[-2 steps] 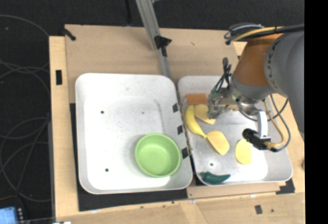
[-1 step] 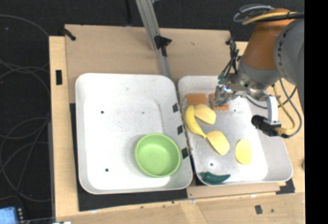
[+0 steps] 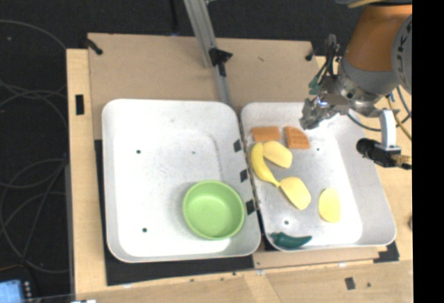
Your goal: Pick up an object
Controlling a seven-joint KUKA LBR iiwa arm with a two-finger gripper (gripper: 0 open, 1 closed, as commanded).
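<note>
Black flooring surrounds a pale tan wooden bench [image 3: 173, 66], with loose dark cables trailing across the floor at nine o'clock. Two shallow white plastic bins sit side by side on the bench.

Nearest the camera, at six o'clock in the right-hand bin [image 3: 361, 225], a dark green curved object [image 3: 290, 241] lies against the front wall, partly hidden by the rim, so its shape is hard to make out. In the left-hand bin [image 3: 152, 142] a round lime-green plastic bowl [image 3: 214, 209] stands upright in the front right corner.

Farther in, the right-hand bin holds a yellow oval piece [image 3: 330, 204] toward four o'clock, a yellow pear-shaped piece [image 3: 295, 191] beside it, a yellow banana [image 3: 259, 163] along the left wall and a pale yellow rounded piece [image 3: 277, 154] touching the banana. Behind these, two flat orange-brown rectangular pieces lie near the back wall: the larger one [image 3: 265, 134] at eleven o'clock, the smaller one [image 3: 296, 138] just right of it.

Over the bin's back edge, at one o'clock, hangs the two-finger gripper [image 3: 310, 119], just beyond the smaller orange-brown piece. Its tip is small and dark; whether it is apart or closed I cannot tell, and nothing shows in its hold. The grey arm with orange band [image 3: 378, 38] is cut off at the right. A slanted grey metal pole [image 3: 198, 10] rises at twelve o'clock.
</note>
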